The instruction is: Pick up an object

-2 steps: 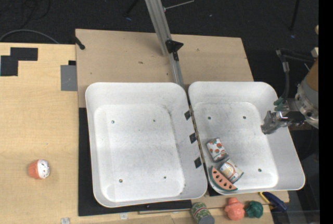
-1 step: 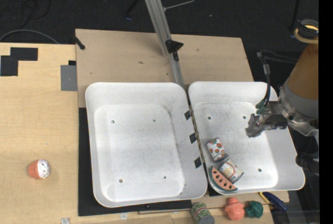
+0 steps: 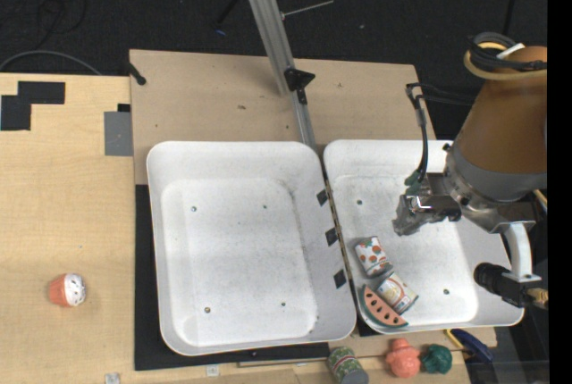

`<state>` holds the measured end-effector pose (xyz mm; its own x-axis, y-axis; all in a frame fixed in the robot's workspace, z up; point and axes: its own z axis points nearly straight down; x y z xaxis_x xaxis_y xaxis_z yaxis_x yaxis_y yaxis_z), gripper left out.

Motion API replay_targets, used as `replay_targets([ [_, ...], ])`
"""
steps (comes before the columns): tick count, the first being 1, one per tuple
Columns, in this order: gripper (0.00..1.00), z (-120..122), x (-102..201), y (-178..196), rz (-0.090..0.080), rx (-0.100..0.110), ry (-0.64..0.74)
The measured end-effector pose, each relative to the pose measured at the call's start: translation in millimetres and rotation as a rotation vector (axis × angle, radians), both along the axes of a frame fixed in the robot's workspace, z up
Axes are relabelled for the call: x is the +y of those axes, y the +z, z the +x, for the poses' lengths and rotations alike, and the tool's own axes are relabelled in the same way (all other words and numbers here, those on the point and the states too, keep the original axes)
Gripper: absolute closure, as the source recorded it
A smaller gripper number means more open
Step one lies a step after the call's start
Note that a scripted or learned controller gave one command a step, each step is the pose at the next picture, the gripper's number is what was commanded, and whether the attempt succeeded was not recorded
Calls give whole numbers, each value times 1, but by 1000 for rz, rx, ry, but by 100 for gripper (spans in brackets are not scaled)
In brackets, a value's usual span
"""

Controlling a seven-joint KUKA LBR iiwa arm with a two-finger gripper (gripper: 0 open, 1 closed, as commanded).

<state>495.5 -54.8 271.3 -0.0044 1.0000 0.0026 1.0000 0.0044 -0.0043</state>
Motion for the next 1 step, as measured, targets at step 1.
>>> replay_targets([
  [1, 100, 1, 58, -5, 0, 1, 1],
])
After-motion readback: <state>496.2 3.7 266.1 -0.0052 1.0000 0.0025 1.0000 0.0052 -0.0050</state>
